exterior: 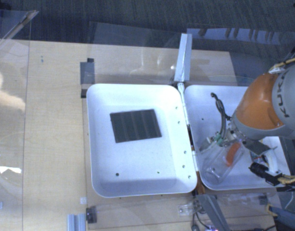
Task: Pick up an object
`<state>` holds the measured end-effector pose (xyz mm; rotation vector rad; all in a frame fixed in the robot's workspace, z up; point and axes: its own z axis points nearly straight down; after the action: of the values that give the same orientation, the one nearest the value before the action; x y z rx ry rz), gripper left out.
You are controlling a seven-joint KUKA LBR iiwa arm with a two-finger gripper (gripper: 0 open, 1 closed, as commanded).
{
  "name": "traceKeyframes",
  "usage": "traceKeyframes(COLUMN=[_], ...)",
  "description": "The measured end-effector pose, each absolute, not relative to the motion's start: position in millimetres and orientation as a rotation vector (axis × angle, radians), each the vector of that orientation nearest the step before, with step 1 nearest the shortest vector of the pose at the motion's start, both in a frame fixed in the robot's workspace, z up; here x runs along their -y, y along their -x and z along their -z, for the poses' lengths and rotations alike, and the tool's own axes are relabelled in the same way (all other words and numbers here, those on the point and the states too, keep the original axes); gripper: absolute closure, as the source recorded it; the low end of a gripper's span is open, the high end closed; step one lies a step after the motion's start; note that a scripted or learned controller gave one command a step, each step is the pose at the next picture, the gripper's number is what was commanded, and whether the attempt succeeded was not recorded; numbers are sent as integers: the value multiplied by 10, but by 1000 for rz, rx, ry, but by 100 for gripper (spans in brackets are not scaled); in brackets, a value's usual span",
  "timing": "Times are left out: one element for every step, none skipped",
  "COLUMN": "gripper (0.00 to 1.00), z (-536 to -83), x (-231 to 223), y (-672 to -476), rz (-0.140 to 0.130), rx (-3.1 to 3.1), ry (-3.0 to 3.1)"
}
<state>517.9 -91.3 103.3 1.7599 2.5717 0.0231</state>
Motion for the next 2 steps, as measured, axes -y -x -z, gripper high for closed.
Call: traceKeyframes(gripper=[0,0], z=[-1177,-905], x=[1321,1424], y=[-5245,-4929], rz=[-4,-15], rx=[-2533,-2522], ry=[-1850,-1848])
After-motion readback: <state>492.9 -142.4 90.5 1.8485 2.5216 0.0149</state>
